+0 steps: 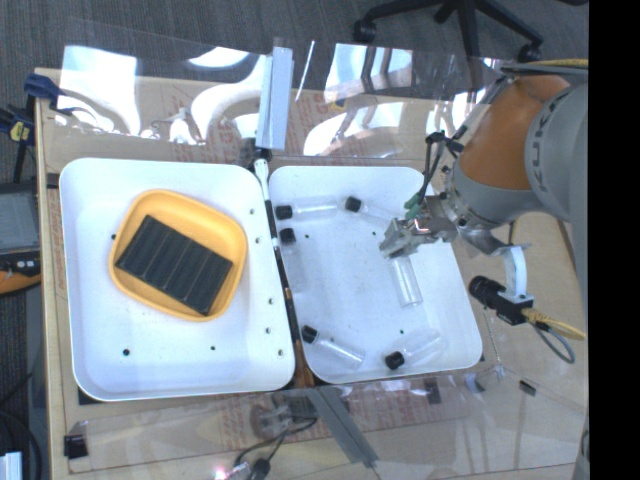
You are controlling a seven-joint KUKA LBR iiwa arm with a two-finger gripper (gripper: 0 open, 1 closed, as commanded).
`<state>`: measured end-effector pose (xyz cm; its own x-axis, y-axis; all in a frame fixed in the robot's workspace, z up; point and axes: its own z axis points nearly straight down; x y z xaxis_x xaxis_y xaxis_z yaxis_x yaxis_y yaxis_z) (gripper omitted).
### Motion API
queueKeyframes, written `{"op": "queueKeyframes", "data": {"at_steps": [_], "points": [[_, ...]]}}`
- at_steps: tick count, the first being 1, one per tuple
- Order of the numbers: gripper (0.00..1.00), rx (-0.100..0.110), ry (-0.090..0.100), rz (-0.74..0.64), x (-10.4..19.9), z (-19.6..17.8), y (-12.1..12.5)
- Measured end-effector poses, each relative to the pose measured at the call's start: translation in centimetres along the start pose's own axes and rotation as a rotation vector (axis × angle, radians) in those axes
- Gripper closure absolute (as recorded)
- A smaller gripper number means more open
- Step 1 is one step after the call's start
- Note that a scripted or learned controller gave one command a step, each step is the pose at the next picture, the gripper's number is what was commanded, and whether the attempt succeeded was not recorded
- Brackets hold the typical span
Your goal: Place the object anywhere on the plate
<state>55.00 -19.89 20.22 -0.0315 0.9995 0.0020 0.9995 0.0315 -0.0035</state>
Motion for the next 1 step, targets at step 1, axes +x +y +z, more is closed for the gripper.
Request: {"op": "queueKeyframes", "data": {"at_steps": [1], "points": [[1.0,0.002,0.0,-0.155,5.47,0.21,-0.89]]}}
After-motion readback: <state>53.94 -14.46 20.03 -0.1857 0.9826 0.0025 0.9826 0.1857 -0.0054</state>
